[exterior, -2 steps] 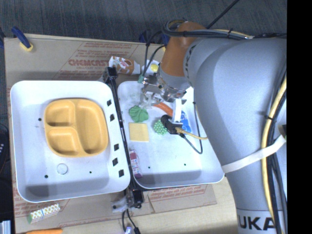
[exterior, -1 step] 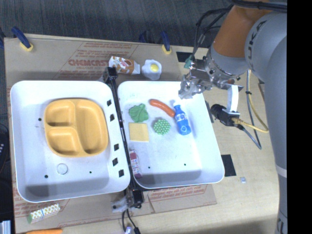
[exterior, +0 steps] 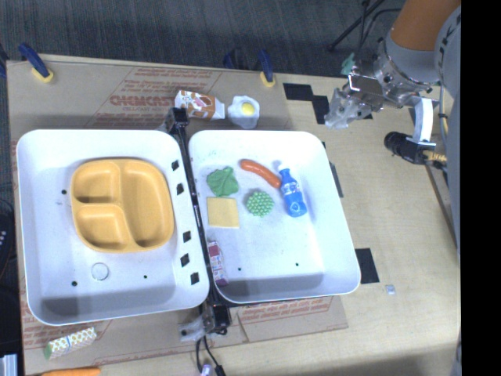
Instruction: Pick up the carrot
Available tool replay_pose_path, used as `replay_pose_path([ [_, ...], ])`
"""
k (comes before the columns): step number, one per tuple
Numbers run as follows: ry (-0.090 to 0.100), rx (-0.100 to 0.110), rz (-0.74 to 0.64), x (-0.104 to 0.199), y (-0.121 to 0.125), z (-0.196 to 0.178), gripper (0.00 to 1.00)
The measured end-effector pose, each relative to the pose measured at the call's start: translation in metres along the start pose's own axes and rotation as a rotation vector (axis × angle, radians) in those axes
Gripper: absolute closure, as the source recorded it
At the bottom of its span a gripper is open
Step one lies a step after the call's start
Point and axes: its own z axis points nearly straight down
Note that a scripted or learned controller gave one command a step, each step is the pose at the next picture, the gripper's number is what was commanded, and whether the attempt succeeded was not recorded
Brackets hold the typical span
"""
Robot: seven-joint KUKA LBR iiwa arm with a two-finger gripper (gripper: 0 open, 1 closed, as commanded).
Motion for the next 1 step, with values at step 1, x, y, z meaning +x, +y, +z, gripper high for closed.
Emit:
replay_pose_path([
  [1,0.001,0.005,0.105,0.0409,-0.0495,0.1207,1.00],
])
